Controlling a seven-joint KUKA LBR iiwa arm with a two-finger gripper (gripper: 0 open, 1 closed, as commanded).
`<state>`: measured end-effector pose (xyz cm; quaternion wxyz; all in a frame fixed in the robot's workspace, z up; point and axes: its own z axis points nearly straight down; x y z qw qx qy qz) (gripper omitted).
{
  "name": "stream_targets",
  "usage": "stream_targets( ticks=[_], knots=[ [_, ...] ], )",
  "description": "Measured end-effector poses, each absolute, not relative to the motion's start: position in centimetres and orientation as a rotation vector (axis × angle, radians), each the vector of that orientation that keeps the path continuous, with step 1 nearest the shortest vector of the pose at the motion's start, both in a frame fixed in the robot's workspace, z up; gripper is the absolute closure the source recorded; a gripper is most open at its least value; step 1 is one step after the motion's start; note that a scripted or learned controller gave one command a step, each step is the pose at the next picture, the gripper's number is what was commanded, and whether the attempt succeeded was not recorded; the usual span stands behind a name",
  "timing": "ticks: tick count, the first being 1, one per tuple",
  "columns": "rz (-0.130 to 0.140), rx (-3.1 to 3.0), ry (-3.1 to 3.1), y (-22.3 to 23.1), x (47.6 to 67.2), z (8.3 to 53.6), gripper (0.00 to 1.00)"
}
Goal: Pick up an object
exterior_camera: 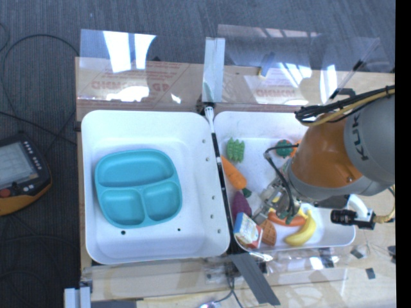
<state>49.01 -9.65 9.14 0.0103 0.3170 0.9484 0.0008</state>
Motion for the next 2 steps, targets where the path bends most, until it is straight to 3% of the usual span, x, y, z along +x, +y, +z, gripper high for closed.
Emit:
stream_targets(
  ticks=[2],
  knots=[
    [0.008,1.087,2.929,-9.65,48.96,9.11,0.00]
  ],
)
